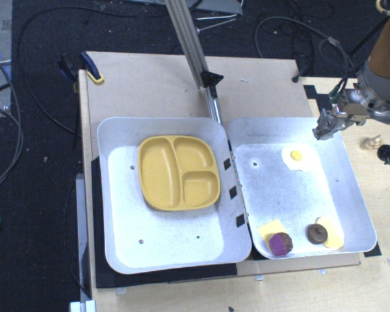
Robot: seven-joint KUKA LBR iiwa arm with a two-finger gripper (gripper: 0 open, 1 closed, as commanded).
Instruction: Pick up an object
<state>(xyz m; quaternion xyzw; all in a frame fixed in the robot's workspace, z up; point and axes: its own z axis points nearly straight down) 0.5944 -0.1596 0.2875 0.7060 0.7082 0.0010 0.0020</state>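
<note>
Dark floor strewn with black cables surrounds a pale wooden desk (pixel 149 83) that carries two shallow white bins side by side. At left of the frame, the left bin (pixel 117 239) holds a yellow divided plate (pixel 179 172) with three compartments, lying flat near its centre. At right, the right bin (pixel 351 194) holds a toy fried egg (pixel 297 158) near its upper edge. Along its lower edge sit a purple object (pixel 281 243) on a yellow piece and, just right of it, a brown round object (pixel 318 233) touching another yellow piece. The gripper (pixel 324 130) hangs over the right bin's upper right corner, near the egg but apart from it. Whether its fingers are spread or closed cannot be told.
</note>
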